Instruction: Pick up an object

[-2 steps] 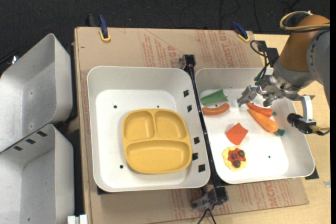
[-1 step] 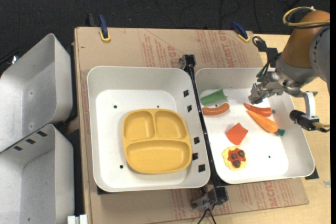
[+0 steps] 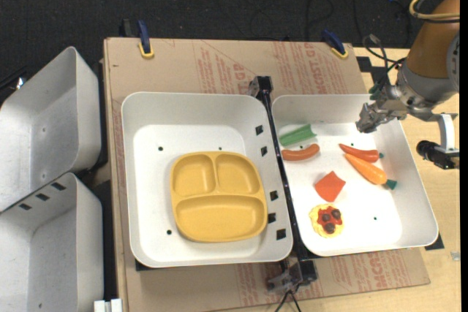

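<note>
While jaw state stays unclear, the gripper (image 3: pixel 373 117) hovers over the right bin (image 3: pixel 417 190) — cardboard-lined bench (image 3: pixel 219 62)

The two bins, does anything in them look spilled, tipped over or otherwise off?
Nothing stands out. The yellow divided plate lies flat in the left bin. The toy foods, among them a carrot and a sausage, lie apart in the right bin. The hand hovers near its far right corner.
</note>
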`<state>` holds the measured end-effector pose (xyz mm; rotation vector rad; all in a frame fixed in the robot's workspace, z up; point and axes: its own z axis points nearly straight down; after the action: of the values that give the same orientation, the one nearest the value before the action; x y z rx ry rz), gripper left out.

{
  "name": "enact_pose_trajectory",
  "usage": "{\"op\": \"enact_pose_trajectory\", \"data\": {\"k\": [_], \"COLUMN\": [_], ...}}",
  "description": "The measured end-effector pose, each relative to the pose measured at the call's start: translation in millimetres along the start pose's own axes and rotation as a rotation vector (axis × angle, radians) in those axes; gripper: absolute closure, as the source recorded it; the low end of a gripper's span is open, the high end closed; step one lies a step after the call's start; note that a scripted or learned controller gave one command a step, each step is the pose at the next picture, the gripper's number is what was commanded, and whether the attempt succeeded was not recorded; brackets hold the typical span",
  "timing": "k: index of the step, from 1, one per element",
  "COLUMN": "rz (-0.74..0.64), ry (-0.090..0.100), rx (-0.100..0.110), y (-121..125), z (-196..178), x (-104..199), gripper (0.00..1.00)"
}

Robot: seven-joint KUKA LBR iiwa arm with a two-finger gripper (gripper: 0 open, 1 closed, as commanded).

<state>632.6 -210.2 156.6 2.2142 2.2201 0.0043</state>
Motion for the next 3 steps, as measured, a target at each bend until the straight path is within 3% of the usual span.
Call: {"op": "enact_pose_trajectory", "data": {"k": [2, 3], "rz": [0.000, -0.004], "ry": [-0.001, 0.003], "rx": [-0.001, 0.006], "y": [7, 6], "z": [-98, -98], "x": [-1, 54], "gripper": [1.00, 1.00]}}
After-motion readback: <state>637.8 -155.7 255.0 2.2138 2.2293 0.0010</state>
